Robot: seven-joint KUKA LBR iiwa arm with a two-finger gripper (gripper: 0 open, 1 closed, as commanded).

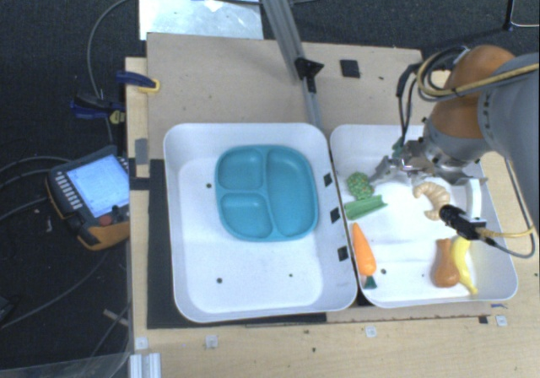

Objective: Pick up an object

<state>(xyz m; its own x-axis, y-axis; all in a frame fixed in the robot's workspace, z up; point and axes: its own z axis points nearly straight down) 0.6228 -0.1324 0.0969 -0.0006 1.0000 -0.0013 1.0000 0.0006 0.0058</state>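
Right bin (422,299), near edge: yellow banana (463,273) lying against a brown lumpy piece (444,265), possibly a toy drumstick; too small to be sure. Both sit in the near right corner.

Orange carrot (364,250) lies along the right bin's left wall, tip pointing toward the near edge.

Mid-bin: flat green pod (365,207) just beyond the carrot's top. Tan croissant (434,197) to its right, apart from it.

Green broccoli (359,185) just behind the pod, touching or nearly touching it.

Hand (395,167) low over the far half of the right bin, just right of the broccoli. Nothing visibly held. Spread or pressed together: cannot tell at this angle.

Grey arm (498,106) comes in from the right.

Left bin (253,300): blue divided plate (267,192), toward the far side.

Both bins rest on a tan surface (219,81).
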